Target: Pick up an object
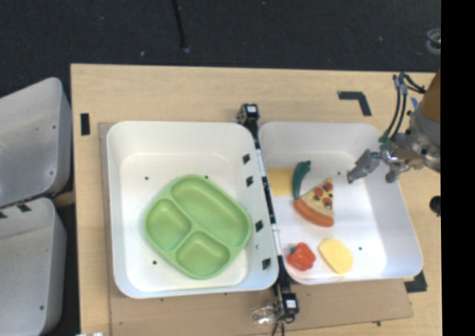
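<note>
Nothing picked yet: hand point(378, 165) hovers at right bin's point(393, 253) right edge, fingers spread, holding nothing; pizza slice point(318, 202) sits untouched left of it.

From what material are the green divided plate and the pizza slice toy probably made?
The green divided plate looks like moulded plastic with a smooth matte finish: one even colour, rounded compartment walls. The pizza slice toy also seems to be plastic or rubber, judging by its flat bright colours, though it is too small to tell which.
</note>
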`<state>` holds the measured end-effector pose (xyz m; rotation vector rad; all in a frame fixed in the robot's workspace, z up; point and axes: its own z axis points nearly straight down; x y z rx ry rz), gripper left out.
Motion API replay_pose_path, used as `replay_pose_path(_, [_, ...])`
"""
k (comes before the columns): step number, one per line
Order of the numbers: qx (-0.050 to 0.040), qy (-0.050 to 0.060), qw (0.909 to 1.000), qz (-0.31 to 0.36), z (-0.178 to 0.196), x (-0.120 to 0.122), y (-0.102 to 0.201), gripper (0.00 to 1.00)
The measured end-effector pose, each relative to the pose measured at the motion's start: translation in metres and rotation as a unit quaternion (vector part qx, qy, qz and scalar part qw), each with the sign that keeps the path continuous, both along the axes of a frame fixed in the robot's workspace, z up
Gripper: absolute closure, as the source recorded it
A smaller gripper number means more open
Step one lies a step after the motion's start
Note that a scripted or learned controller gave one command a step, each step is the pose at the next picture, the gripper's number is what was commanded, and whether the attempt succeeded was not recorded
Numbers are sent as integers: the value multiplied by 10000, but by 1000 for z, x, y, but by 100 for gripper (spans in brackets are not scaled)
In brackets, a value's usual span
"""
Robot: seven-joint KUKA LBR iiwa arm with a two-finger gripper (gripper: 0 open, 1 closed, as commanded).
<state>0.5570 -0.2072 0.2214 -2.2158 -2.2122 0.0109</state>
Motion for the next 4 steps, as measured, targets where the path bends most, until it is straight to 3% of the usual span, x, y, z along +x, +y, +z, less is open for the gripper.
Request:
replay_pose_path(1, [-16, -65, 10000, 17, 8, 3, 0, 0])
replay_pose_path(3, [-15, -44, 10000, 20, -107, 8, 15, 0])
replay_pose_path(4, [-25, -73, 10000, 8, -117, 10, 12, 0])
